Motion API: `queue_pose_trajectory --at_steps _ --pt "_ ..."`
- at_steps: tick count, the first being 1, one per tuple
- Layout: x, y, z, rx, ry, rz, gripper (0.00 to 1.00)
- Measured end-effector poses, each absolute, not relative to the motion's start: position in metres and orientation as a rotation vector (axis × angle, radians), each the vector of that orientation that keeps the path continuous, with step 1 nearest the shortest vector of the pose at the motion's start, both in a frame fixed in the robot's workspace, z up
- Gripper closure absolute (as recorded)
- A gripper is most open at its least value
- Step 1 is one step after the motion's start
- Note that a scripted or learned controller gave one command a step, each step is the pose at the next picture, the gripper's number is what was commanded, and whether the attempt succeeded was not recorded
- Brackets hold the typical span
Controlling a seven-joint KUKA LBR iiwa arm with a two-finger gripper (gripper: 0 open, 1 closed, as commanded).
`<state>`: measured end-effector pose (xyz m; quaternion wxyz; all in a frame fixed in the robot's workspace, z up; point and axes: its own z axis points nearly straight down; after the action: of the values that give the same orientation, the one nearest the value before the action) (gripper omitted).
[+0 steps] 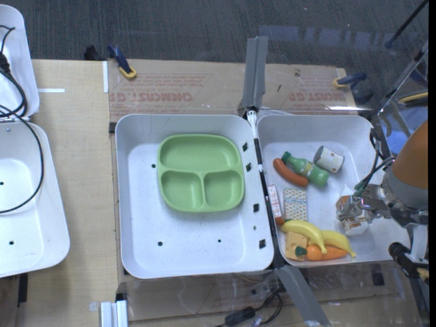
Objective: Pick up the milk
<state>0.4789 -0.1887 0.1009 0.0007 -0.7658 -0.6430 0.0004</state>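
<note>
A white, can-shaped container (329, 159), which looks like the milk, lies on its side near the back of the right bin (310, 125). My gripper (354, 213) is low over the right side of that bin, in front of and to the right of the container and apart from it. A small white thing (357, 226) sits right at the gripper's tip, partly hidden by it. I cannot make out what it is or whether it is held.
The right bin also holds a green bottle (306, 169), a red sausage (291, 173), a speckled cracker (294, 202), a banana (315, 233), a cheese wedge (295, 244) and a carrot (325, 253). A green divided plate (201, 172) lies in the left bin (136, 203).
</note>
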Motion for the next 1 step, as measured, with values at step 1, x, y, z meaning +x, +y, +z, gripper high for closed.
queue_pose_trajectory --at_steps 1 --pt "0.4780 -0.1641 0.2001 -2.487 -1.919 0.004 1.00"
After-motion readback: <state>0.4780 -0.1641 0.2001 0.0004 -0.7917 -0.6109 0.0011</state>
